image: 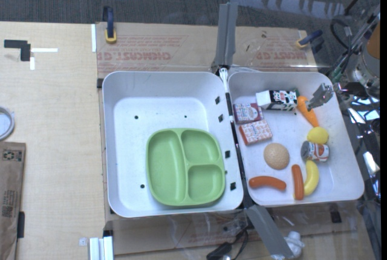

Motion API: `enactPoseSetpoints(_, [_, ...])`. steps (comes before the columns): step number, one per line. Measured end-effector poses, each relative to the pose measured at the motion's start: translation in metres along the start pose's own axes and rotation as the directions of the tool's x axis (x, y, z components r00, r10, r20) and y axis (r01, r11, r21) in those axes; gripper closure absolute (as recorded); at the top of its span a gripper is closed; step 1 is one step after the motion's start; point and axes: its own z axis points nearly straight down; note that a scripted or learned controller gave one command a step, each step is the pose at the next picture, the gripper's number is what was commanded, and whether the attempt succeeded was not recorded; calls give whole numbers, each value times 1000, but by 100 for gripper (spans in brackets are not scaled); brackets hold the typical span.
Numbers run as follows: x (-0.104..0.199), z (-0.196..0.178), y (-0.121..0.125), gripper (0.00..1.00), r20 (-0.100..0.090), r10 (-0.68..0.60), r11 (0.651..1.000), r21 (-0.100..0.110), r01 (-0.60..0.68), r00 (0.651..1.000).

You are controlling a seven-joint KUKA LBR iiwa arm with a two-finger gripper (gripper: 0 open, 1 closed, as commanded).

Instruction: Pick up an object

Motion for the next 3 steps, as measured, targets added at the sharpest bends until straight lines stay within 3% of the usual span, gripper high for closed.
enactPoseSetpoints(1, [-14, 115, 2, 0, -12, 128, 992, -1, -128, 992])
enactPoseSetpoints(2, [-17, 107, 2, 100, -5, 127, 992, -1, -127, 992])
enactPoseSetpoints(3, [-14, 107, 2, 0, -9, 124, 992, -1, -124, 992])
